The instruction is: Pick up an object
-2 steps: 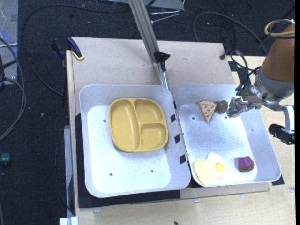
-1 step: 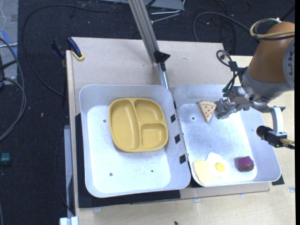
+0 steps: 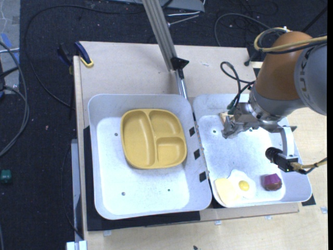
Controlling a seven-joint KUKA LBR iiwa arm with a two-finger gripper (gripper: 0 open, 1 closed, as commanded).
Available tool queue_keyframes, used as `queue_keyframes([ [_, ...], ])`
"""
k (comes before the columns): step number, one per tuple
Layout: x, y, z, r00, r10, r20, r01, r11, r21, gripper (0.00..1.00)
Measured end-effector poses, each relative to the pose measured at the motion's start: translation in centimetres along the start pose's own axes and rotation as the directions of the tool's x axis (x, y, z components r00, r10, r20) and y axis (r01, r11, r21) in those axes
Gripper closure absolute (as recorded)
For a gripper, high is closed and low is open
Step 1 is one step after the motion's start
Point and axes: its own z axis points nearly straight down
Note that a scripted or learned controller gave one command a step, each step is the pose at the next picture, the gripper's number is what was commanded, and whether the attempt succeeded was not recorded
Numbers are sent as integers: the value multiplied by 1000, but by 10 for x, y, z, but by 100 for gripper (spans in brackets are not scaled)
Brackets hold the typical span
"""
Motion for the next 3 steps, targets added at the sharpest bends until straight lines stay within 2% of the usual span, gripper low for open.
queue_keyframes([
  [2, 108, -37, -21, 1000, -2, 0, 2, 1000, -1, 100],
  [3, 156, -52, -10, 1000, 0, 1, 0, 1000, 0, 100],
])
